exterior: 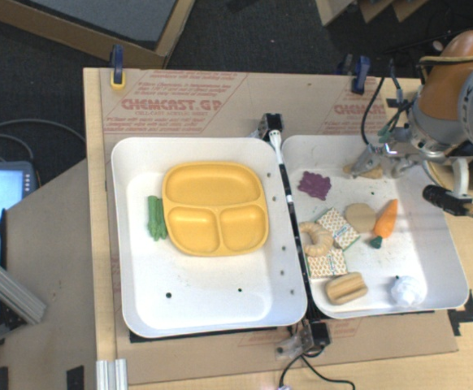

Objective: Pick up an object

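My gripper (378, 166) hangs over the far part of the right bin (440, 299), above bare white floor. Nothing shows in its grasp. Closest to it are a purple lump (314, 185) to its left, and a tan round piece (358, 215) and an orange carrot (385, 219) nearer the camera. Further forward lie a pale ring-shaped piece (314, 238), two checkered crackers (336, 227), a brown bread roll (344, 288) and a white crumpled ball (403, 289).
The left bin (139, 299) holds a yellow divided plate (216, 207) with a green piece (155, 218) beside its left edge. A black-dotted ridge (289, 218) separates the bins. The arm (456, 96) comes in from the upper right.
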Motion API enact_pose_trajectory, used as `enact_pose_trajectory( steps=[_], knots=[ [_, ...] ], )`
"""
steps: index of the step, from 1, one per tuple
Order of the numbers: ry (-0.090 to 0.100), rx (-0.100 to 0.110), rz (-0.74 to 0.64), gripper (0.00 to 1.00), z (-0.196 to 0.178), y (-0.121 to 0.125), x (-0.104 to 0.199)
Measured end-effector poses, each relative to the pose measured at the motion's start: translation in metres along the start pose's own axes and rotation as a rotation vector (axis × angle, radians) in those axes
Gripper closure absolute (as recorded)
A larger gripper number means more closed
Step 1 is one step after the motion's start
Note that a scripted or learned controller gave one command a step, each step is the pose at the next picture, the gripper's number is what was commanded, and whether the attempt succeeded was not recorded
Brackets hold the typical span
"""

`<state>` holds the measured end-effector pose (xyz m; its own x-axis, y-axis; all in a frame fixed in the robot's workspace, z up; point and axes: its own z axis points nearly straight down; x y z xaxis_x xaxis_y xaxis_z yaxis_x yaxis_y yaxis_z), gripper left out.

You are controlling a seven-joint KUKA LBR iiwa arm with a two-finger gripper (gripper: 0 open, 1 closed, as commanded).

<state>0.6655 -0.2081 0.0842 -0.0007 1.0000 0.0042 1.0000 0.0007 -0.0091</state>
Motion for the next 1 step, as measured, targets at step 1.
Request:
enact_pose_trajectory(
  steps=[1],
  knots=[
    [0.007, -0.008, -0.001, 0.0, -0.0012, -0.0694, -0.0108]
  ],
)
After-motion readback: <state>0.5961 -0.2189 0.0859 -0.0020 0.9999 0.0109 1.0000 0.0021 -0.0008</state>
